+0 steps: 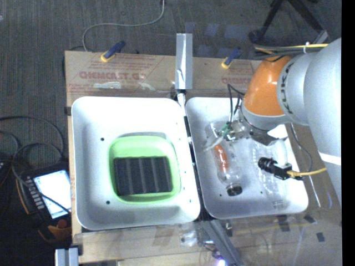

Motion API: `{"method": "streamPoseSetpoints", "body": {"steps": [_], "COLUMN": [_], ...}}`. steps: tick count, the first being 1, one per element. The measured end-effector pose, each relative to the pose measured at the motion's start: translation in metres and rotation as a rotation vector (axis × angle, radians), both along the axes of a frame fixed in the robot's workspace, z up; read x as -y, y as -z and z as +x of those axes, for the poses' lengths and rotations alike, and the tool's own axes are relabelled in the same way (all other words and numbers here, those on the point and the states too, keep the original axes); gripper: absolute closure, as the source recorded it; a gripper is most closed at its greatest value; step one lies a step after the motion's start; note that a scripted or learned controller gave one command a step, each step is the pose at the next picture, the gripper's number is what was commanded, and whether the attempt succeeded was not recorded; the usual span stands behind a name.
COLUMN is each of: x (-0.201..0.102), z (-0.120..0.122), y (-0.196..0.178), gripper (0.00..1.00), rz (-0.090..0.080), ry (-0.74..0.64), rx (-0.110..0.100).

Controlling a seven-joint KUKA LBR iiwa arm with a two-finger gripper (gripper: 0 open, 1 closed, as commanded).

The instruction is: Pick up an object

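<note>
A clear plastic bottle (224, 168) with an orange-red label and a black cap lies in the right white bin (294, 204), its cap pointing toward the front. My gripper (226, 132) hangs under the orange band of the arm (269, 93), low over the back of that bin, right at the bottle's far end. Whether it touches the bottle is hidden by clear plastic and glare. A green tub (145, 168) with a dark ridged insert sits in the middle of the left white bin (89, 121).
A black fitting (272, 165) with a yellow cable juts over the right bin's right half, with some clear plastic items (272, 190) beneath it. A metal post (183, 60) stands behind the divide between the bins. Blue-and-yellow clamps hold the cardboard backing.
</note>
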State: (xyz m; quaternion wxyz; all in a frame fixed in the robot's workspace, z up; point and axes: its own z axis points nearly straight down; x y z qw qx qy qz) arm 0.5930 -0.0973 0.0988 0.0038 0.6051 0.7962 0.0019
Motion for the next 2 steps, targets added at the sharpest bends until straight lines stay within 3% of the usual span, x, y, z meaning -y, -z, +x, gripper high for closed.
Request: {"method": "streamPoseSetpoints", "body": {"steps": [1,2], "x": [-0.001,-0.017], "z": [0.000,0.022], "y": [-0.009,-0.085], "gripper": [1.00,1.00], "rz": [0.003,-0.003], "ry": [0.000,-0.259], "rx": [0.000,-0.008]}}
